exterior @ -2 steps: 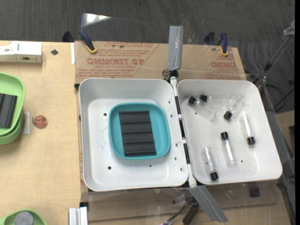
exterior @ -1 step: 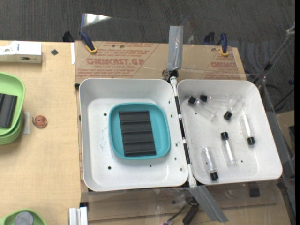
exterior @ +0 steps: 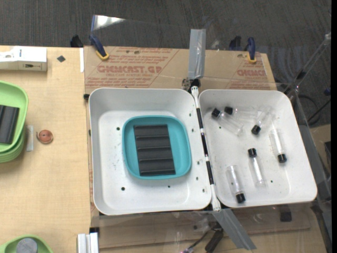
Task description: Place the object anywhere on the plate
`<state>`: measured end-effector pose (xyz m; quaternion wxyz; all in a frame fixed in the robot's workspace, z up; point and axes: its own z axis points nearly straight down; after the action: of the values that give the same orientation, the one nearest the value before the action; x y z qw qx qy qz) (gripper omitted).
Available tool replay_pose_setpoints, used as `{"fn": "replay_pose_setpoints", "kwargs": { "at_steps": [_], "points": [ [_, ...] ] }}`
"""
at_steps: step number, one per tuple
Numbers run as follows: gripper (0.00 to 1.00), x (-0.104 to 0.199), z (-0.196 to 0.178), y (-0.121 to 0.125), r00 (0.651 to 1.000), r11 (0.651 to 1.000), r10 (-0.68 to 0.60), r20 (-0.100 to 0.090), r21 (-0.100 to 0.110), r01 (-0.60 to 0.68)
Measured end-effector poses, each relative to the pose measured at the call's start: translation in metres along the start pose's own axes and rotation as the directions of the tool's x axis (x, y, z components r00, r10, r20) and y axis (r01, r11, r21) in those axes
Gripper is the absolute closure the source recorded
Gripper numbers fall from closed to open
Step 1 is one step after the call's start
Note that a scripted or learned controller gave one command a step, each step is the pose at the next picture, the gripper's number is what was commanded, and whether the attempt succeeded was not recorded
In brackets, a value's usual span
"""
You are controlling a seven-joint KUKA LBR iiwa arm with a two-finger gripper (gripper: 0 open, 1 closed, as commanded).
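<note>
A teal plate point(exterior: 130, 151) with a black ribbed insert point(exterior: 154, 149) sits in the middle of the left white bin point(exterior: 105, 194). The right white bin point(exterior: 300, 188) holds several clear vials with black caps: one near the front point(exterior: 235, 182), one upright-lying in the middle point(exterior: 255, 166), one toward the right wall point(exterior: 277, 145), and a loose cluster at the back point(exterior: 230, 117).
A cardboard sheet point(exterior: 134, 67) lies behind the bins, held by clamps point(exterior: 99, 50). A green tray point(exterior: 11, 121) and a small round orange piece point(exterior: 45, 136) rest on the wooden bench at the left. A white box point(exterior: 22, 59) lies at the back left.
</note>
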<state>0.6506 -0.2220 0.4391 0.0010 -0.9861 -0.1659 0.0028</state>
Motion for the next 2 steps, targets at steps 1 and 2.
{"fn": "replay_pose_setpoints", "kwargs": {
  "at_steps": [1,2],
  "points": [
    [0.0,-0.0054,0.001,-0.0011,0.992,0.992,0.128,0.001,0.001,-0.128],
    [0.0,0.0028,-0.0001,0.0007,0.992,0.992,0.126,-0.001,0.0,-0.126]
  ]
}}
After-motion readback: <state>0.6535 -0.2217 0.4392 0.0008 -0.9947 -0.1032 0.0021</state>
